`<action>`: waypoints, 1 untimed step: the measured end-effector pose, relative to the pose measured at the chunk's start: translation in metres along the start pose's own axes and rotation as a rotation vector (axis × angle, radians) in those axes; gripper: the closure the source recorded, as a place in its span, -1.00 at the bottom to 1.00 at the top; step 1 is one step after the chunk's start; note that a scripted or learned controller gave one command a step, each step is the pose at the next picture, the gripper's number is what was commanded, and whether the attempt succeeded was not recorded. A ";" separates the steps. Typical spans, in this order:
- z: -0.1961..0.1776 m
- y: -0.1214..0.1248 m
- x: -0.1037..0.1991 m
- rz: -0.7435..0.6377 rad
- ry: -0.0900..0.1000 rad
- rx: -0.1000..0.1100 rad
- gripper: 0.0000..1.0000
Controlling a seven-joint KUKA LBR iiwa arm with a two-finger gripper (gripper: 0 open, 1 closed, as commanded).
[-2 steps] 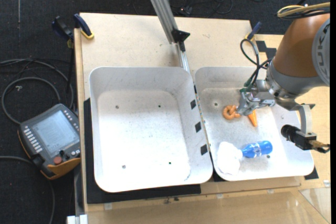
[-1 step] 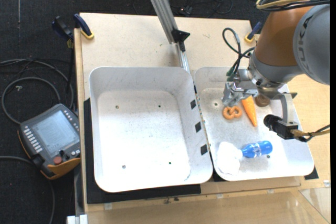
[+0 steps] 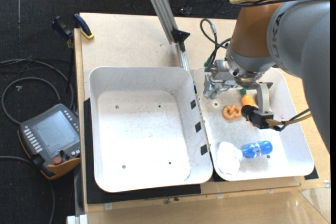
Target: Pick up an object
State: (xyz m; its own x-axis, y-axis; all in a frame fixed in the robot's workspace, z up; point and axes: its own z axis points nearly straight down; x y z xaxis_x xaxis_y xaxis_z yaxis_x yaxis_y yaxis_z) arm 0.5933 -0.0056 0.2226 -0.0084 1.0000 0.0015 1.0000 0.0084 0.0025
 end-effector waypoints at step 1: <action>0.006 0.020 0.048 0.001 -0.001 0.000 1.00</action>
State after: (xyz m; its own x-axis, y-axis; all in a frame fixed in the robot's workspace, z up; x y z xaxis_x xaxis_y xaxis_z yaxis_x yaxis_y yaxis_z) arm 0.6132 0.0423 0.2172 -0.0077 1.0000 0.0008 1.0000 0.0077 0.0023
